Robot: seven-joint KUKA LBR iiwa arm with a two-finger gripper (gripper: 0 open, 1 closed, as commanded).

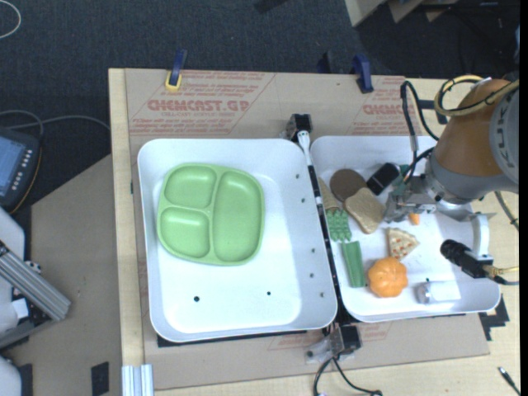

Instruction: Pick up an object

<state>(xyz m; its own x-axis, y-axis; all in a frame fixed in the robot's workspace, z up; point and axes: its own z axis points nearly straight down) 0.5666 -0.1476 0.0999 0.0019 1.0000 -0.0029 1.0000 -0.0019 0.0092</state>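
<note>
Gripper [403, 209] hangs low over the right bin [363, 151], near the bin's middle, below the grey arm [474, 167] with its orange band that comes in from the right. Whether it is spread or closed cannot be told; the wrist hides it, and nothing can be seen held by it.

By size: the left bin [165, 304] lies beside the right bin, their long edges touching, and carries a green divided plate [212, 213] in its upper half. Inside the right bin, a green strip [353, 262] lies along the bin's left wall, its long axis running up and down the bin. An orange fruit [387, 277] sits near the bin's lower edge, just right of the strip's lower end. A tan bread slice [365, 209] lies tilted at the bin's centre-left, just left of the gripper, overlapping a brown round piece [345, 182] above it. A pizza wedge [402, 242] lies between slice and fruit, its tip pointing down toward the fruit. A small black block [382, 176] sits up by the bin's top.
</note>
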